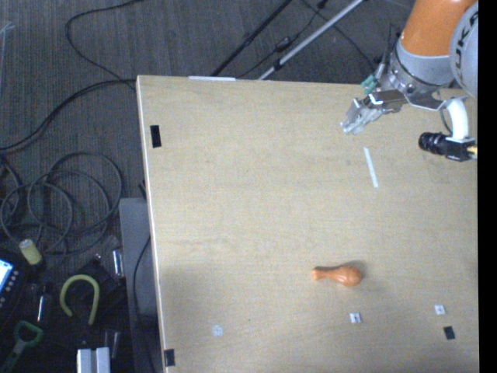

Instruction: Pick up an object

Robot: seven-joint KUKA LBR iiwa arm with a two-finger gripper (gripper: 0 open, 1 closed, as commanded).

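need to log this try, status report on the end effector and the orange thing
End effector up at far right of the wooden surface, nothing seen between its fingers. Orange object lying flat near the front, well apart from it. White stick lies between them.

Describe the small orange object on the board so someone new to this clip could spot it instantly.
Start from the large pale wooden board and look toward its lower edge, right of centre. The orange object lies there on its side, bulbous at the right end and tapering to a narrow neck at the left. Unlike the thin white stick higher up, it is rounded and orange.
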